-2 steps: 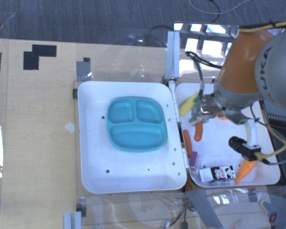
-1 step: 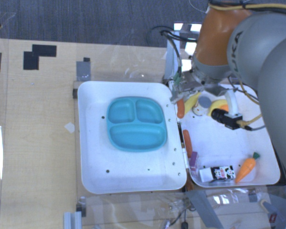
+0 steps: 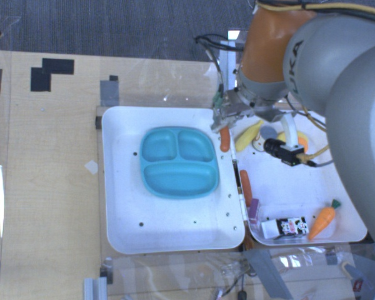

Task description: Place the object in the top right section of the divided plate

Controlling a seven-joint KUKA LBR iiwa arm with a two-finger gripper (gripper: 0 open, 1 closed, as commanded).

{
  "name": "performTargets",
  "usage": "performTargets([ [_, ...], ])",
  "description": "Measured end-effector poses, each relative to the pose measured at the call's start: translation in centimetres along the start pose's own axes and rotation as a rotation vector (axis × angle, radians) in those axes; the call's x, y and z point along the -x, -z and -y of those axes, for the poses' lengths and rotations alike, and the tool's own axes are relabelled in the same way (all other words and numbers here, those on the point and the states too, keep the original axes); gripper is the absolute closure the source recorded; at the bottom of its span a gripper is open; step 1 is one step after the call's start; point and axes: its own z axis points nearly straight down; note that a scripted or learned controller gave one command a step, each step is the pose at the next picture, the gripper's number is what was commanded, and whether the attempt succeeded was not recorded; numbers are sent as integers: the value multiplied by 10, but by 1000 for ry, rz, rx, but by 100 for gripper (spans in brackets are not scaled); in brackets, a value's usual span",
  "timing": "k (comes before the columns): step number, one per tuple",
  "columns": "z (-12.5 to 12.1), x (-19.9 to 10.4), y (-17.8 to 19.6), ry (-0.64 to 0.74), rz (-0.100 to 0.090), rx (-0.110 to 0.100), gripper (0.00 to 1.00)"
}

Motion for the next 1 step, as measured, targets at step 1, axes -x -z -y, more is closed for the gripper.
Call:
performTargets([
  [1, 0, 0, 0, 1, 0, 0, 0],
])
